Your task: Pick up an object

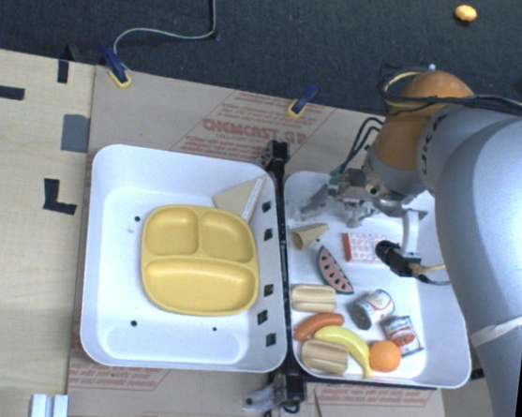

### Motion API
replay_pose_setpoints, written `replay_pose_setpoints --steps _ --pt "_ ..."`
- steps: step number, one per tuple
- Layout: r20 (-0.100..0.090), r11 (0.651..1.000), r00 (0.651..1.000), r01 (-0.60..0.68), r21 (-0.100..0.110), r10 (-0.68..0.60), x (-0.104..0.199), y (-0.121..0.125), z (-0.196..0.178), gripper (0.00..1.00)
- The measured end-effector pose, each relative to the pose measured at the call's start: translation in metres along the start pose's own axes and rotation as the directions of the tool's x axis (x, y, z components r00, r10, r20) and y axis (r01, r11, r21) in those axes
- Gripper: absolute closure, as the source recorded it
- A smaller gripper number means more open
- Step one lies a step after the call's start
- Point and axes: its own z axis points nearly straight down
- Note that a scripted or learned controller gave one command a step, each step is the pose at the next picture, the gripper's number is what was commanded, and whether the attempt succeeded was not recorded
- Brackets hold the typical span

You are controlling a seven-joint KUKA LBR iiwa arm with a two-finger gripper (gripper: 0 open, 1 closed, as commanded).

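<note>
**Toy food sits in the right bin under the arm**

Toy food fills the right bin (450, 363), and none of it is lifted. Taking that bin as a clock face, a cone-shaped piece (308, 234) lies at about 10 o'clock, near the divider. A watermelon slice (335, 270) lies near the centre, with a small red-and-white packet (361, 247) just beside it toward 1 o'clock. At about 7 o'clock a hot dog bun (313, 298) sits above a sausage (316, 325), a banana (350, 345) and a second bun (324, 356), all crowded together. An orange (384, 356) touches the banana's end at 6 o'clock. Two small cans (373, 307) (401, 332) lie near 5 o'clock.

The left bin (112, 232) holds a yellow divided plate (200, 260) at its centre, with a tan wedge (240, 195) at about 1 o'clock against the wall.

The arm (488, 202) reaches in from 3 o'clock. Its end effector (342, 201) hangs over the right bin's 12 o'clock area, above the cone piece and the packet. Whether its fingers are spread or closed cannot be told, and nothing is visibly held between them.

Both bins rest on a cardboard sheet (214, 126) on the bench.
</note>
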Motion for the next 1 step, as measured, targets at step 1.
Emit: replay_pose_setpoints --steps 1 --pt "0.001 1.0 1.0 -0.001 0.0 0.001 0.0007 -0.0001 0.0 0.0"
